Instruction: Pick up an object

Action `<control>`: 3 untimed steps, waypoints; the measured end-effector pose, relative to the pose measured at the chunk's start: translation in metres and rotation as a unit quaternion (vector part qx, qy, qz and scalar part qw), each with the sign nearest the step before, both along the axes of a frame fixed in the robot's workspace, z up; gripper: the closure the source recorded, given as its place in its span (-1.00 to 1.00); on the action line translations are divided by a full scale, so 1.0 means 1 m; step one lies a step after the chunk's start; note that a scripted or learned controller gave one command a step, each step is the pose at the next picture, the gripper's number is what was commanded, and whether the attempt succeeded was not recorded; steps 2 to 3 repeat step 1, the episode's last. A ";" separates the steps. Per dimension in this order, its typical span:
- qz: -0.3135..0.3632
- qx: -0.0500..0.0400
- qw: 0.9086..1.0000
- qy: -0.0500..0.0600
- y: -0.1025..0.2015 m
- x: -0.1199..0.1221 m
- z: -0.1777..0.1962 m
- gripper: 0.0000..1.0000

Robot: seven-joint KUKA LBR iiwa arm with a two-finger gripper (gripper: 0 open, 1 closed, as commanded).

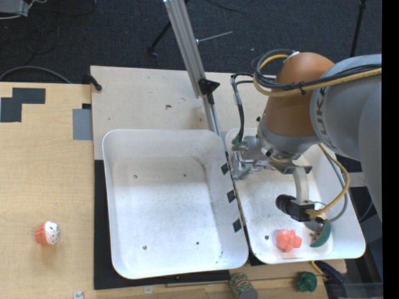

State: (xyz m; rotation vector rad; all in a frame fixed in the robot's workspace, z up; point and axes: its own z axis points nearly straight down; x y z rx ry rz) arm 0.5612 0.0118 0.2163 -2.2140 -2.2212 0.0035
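Note:
My gripper (240,164) hangs low over the left edge of the right bin (265,212), close to the divider between the two bins. The orange-banded wrist above hides much of it. A salmon-pink lumpy object (287,240) lies in the right bin near its front rim, well below the gripper. Just to its right, a dark teal curved piece (322,236) rests against the front right corner. I see nothing between the gripper and the bin floor.
The left bin (107,143) sits beside it. A slanted aluminium post (192,53) rises behind the bins. On the wooden bench at far left lies a red-and-white ball (47,233). A green object (305,282) and an olive cylinder (240,285) lie in front of the bins.

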 end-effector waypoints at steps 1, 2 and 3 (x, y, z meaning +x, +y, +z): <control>0.000 0.000 1.000 0.000 0.051 -0.015 0.003 1.00; 0.000 0.000 1.000 0.000 0.051 -0.015 0.003 1.00; 0.000 0.000 1.000 0.000 0.051 -0.015 0.003 1.00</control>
